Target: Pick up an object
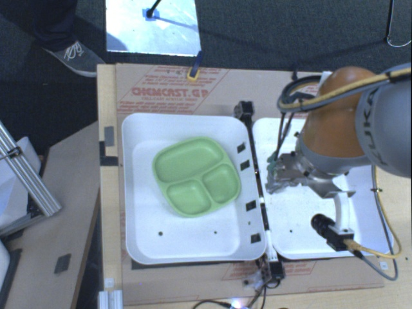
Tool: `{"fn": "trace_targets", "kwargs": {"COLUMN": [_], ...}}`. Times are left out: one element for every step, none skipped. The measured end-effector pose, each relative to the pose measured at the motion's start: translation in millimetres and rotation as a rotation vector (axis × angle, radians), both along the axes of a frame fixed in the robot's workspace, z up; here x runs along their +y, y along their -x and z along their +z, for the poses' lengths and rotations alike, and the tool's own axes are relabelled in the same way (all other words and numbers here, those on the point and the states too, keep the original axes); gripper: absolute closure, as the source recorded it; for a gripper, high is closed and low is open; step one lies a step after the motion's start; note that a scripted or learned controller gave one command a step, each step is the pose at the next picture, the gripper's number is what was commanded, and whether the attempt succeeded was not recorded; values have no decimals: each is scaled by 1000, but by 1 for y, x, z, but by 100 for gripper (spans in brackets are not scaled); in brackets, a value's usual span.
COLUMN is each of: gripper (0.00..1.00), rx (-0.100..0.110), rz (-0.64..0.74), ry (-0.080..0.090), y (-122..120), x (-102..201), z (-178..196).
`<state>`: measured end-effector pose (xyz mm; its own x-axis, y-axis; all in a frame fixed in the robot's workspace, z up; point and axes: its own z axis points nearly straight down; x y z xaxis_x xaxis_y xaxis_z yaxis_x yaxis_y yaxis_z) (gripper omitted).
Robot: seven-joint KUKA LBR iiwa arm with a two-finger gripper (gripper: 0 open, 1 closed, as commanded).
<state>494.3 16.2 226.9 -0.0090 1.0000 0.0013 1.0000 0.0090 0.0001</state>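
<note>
Gripper [278, 176] hangs low over the left part of the right-hand shallow white bin [302, 240], close beside the black clips of the divider [252, 172] between the two bins; whether it is spread or closed I cannot tell, since the wrist hides most of it, and nothing can be seen held in it. Behind it the grey arm with its orange band [335, 118] reaches in from the right. The one object in sight to pick is the pale green plastic tray with three compartments [196, 176], lying flat near the middle of the left-hand white bin [138, 172], well apart from the tool and across the divider. Judging from this, a descent here would close on bare bin floor and come up with nothing. Crossing over low could catch the raised bin walls or the clips. The tray itself looks broad and shallow, so a grasp on its flat middle would likely slip; a rim or partition wall seems the only purchase.
</note>
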Motion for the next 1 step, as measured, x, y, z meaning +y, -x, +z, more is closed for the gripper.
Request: {"fn": "trace_targets", "kwargs": {"gripper": [100], "rx": [-1], "rz": [-2], "ry": [1], "y": [10], "x": [16], "z": [0]}}
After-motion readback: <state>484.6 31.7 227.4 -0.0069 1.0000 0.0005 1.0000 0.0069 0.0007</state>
